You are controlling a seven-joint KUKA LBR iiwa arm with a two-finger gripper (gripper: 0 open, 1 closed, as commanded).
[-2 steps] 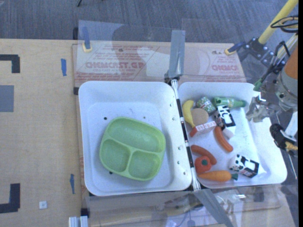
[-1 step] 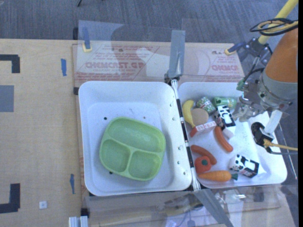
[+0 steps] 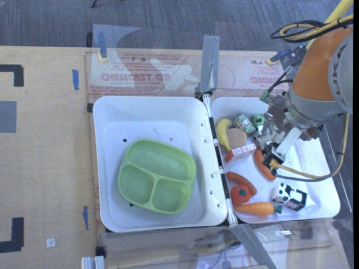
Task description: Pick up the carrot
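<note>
Grey carpet lies beyond our bench, where the carrot point(image 3: 255, 208) rests lengthwise left-to-right at the right bin's point(image 3: 331, 198) near edge, nearer than our gripper point(image 3: 270, 150) (its grasp we cannot tell).

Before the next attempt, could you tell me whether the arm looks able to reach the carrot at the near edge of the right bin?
Probably yes: the carrot lies uncovered, with only a tomato close beside it.
</note>
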